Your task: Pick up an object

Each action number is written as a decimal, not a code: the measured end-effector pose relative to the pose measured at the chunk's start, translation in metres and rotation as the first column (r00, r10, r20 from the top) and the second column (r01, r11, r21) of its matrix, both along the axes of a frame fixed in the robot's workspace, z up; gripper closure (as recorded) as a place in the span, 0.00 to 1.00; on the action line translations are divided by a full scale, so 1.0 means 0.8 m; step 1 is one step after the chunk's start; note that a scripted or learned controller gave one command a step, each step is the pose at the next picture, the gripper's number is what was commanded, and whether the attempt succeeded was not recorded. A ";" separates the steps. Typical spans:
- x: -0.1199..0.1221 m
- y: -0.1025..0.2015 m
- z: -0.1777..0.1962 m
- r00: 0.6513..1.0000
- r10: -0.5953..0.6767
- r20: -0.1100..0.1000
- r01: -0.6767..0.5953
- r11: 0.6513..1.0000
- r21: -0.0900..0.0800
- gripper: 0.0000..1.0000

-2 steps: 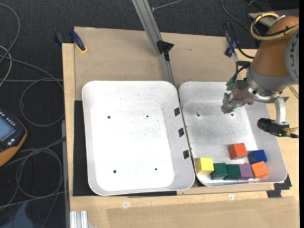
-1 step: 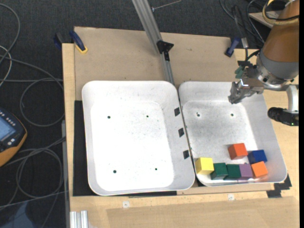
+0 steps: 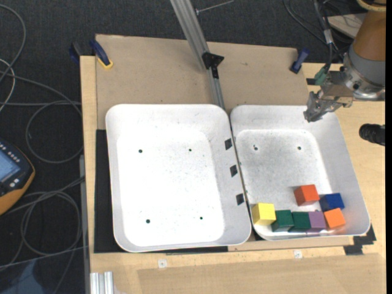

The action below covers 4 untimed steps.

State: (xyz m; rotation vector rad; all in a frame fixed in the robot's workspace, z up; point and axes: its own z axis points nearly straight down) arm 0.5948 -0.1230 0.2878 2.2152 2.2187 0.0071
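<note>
A broad orange band [image 3: 372, 38] is seen above the wrist, curved round the thick body of the arm [image 3: 367, 60]. Below it a pale grey, rounded collar is fitted, ringed by a lighter metallic flange. Dark cables [image 3: 323, 26] are run alongside the arm down towards the wrist. The gripper [image 3: 314, 114] is built from grey and dark metal parts, blocky and angular, and is tapered to a narrow tip. No markings can be made out.

The bins [image 3: 165, 118] look smooth white plastic, finely speckled; the bench [image 3: 153, 66] is matt, pale wood.
</note>
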 end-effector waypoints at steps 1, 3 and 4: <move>-0.004 0.071 -0.011 1.000 0.005 -0.009 -0.005 1.000 0.004 1.00; -0.043 0.206 -0.052 1.000 0.005 -0.012 -0.004 1.000 0.004 1.00; -0.066 0.268 -0.069 1.000 0.005 -0.012 -0.005 1.000 0.004 1.00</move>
